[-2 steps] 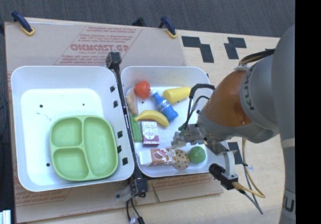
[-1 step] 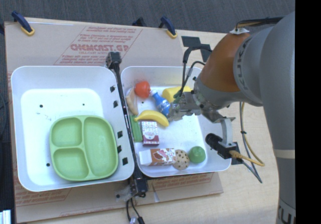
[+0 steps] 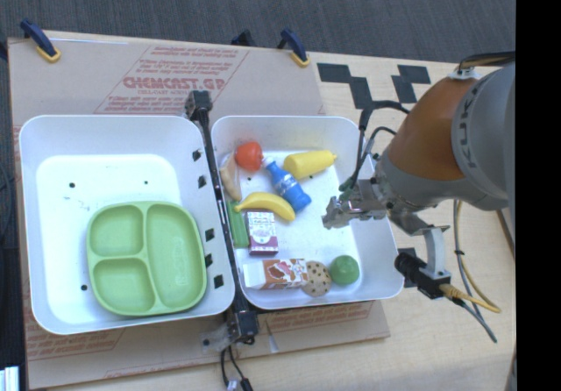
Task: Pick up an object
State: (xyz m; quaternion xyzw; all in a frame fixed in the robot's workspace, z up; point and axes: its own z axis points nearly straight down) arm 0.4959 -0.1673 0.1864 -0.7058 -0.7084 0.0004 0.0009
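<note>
The right bin (image 3: 372, 245) holds several small items. There is a red ball (image 3: 249, 155), a yellow pepper-like toy (image 3: 308, 163), a blue bottle (image 3: 287, 186) and a banana (image 3: 266, 203). A small red and white carton (image 3: 262, 232) lies beside a green stick (image 3: 237, 231). Along the front wall sit a snack box (image 3: 279, 273), a cookie (image 3: 316, 279) and a green ball (image 3: 344, 270). My gripper (image 3: 337, 214) hangs low over the right side of this bin, right of the banana and above the green ball. I see nothing held in it.
The left bin (image 3: 53, 152) holds a green divided plate (image 3: 146, 256). A black clamp strip (image 3: 206, 179) runs between the two bins. The arm's orange band (image 3: 434, 131) and cables (image 3: 465, 284) overhang the right bin's right wall.
</note>
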